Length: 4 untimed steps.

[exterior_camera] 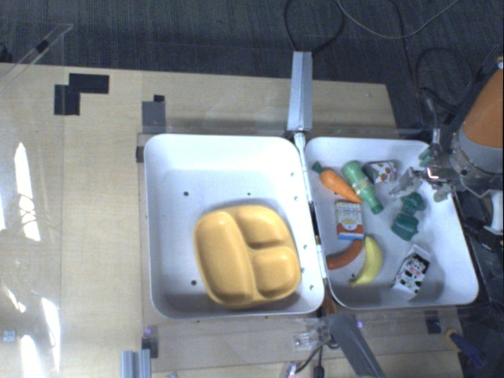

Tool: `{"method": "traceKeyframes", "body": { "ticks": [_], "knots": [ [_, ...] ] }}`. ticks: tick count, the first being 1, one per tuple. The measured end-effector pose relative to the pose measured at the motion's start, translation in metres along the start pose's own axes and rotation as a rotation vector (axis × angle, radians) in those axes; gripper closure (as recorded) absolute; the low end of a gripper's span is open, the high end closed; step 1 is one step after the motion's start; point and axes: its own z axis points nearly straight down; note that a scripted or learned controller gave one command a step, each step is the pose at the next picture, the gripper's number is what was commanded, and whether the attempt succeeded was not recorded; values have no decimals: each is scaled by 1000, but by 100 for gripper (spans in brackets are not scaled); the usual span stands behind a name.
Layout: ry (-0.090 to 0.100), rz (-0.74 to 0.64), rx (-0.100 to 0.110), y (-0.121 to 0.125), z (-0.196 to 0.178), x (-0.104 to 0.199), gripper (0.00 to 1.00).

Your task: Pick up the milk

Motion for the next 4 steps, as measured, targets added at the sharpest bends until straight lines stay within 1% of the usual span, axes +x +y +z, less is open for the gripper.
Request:
{"method": "traceKeyframes", "body": {
  "ticks": [1, 2, 3, 4],
  "knots": [
    [1, 127, -1, -51, 35, 3, 0],
    [1, 77, -2, -84, 80, -13, 0],
    [2, 74, -7, -81, 71, -12, 100],
    [0, 53, -2, -92, -29, 65, 100]
  ]
}}
